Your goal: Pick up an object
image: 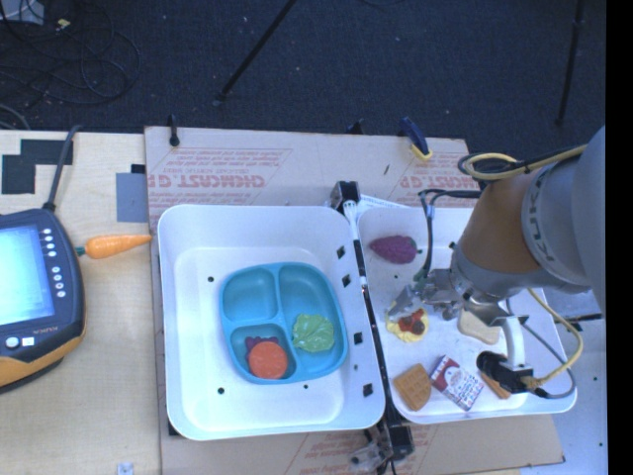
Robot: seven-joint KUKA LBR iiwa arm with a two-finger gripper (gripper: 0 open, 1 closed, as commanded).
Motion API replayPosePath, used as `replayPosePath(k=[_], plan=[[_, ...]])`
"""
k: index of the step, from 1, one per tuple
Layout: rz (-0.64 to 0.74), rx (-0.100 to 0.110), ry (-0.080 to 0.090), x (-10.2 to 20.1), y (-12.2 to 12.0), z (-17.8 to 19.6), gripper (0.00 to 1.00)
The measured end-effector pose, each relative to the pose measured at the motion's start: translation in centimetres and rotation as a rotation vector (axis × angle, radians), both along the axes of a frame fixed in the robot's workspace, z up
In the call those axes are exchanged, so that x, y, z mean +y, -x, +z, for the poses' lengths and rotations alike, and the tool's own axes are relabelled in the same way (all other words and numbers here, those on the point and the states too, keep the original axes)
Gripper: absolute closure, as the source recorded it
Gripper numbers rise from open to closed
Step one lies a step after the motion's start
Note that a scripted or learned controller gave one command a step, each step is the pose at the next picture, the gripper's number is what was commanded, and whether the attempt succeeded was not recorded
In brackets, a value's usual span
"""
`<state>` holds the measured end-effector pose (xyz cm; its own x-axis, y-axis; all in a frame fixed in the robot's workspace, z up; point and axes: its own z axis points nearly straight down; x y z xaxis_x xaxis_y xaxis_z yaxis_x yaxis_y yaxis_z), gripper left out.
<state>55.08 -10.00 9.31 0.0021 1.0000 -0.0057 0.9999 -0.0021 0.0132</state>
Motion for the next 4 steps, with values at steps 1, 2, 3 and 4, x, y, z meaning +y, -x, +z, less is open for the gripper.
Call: replayPosePath(k=[1,2,3,4], plan=[[0.001,-0.003,-0.006,-0.8,0.5,0.1,0.00],[0.000,-0.003,-0.001,0.6,1.6,0.0,0.00],[0.004,0.006,-0.006,1.3,-5.0,-0.1,0.00],[0.004,0.009,-0.004,1.5,-9.6,-0.1,0.00]])
